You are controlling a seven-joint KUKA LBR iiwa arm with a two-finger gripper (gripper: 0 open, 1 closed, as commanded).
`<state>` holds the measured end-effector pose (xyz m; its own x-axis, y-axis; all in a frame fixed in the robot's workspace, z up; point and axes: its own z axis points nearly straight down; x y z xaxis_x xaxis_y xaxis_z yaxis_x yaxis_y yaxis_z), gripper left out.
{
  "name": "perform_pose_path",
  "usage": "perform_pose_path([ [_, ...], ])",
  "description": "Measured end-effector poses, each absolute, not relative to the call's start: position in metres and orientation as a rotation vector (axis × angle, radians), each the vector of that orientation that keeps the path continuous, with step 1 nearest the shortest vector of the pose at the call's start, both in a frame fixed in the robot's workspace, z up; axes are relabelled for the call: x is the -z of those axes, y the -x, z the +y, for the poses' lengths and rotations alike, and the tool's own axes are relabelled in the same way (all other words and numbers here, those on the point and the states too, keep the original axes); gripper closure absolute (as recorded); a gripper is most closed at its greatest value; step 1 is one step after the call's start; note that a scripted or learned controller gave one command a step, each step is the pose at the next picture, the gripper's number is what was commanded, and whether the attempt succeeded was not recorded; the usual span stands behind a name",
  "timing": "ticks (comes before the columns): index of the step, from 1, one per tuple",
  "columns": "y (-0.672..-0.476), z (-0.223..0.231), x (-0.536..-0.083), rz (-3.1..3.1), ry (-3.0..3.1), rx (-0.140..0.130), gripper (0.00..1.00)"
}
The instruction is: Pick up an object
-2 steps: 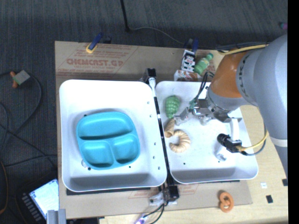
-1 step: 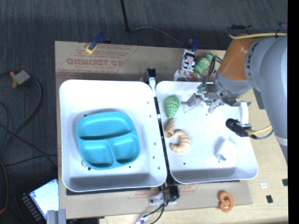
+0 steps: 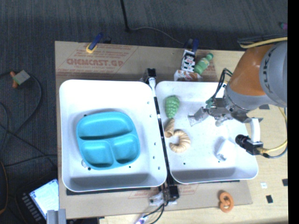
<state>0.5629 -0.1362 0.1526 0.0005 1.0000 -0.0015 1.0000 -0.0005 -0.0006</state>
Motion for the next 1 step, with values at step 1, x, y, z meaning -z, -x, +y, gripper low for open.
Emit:
perform_pose_path([
  [1, -0.5056, -0.1242, -0.1001, 2.223, -2.224, 0.003, 0.0],
])
